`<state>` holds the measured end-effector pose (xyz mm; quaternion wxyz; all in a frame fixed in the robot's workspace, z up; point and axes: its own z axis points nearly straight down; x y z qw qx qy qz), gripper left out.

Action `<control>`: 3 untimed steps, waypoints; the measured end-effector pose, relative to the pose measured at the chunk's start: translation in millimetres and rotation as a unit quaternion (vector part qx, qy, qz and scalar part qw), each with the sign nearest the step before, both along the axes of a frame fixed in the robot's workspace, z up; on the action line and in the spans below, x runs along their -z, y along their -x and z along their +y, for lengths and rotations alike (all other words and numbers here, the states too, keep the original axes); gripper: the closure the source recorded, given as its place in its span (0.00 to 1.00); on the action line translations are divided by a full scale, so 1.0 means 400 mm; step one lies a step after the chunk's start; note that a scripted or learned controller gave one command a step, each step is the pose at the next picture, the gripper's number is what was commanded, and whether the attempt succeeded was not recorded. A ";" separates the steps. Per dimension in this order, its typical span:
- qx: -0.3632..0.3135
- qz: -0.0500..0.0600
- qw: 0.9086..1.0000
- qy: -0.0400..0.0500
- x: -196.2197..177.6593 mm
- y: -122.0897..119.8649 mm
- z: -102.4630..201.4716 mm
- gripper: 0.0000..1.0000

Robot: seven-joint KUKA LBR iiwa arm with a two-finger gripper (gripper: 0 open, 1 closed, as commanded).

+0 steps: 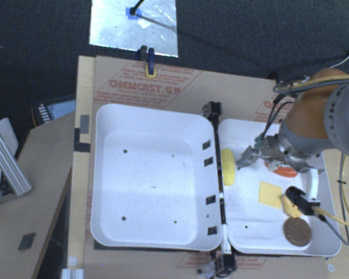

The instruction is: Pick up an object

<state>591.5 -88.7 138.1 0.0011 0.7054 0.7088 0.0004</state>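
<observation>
Dark carpet surrounds your bench, and at the top of the camera view a silvery sheet (pixel 135 17) lies on it. Your bench carries a brown board (pixel 167 83) printed with red lettering, and a blue clamp (pixel 149 58) sits at its far edge. On the board the left bin (pixel 152 182) and the right bin (pixel 246 218) stand side by side, joined along a seam with black clips.

You see the arm (pixel 322 112) reaching in from the right, its orange band over the far part of the right bin. Its claw (pixel 244 159) points down and left, with its tip just beside the yellow oblong piece (pixel 227 166). That piece lies lengthwise along the right bin's left wall and may be a toy corn cob. At this slant you cannot tell whether the claw is spread or pressed together.

Behind the claw a small red-orange item (pixel 286 172) lies partly hidden under the wrist. A flat yellow square (pixel 270 194) rests mid-bin, and a brown disc (pixel 297 232) lies near the front right corner.
</observation>
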 end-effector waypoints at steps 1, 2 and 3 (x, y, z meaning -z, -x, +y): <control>-0.003 -0.009 1.000 -0.001 -0.550 -0.015 0.170 0.00; 0.006 -0.003 1.000 0.002 -0.646 0.048 -0.043 0.00; -0.002 -0.004 1.000 0.000 -0.843 0.082 0.055 0.00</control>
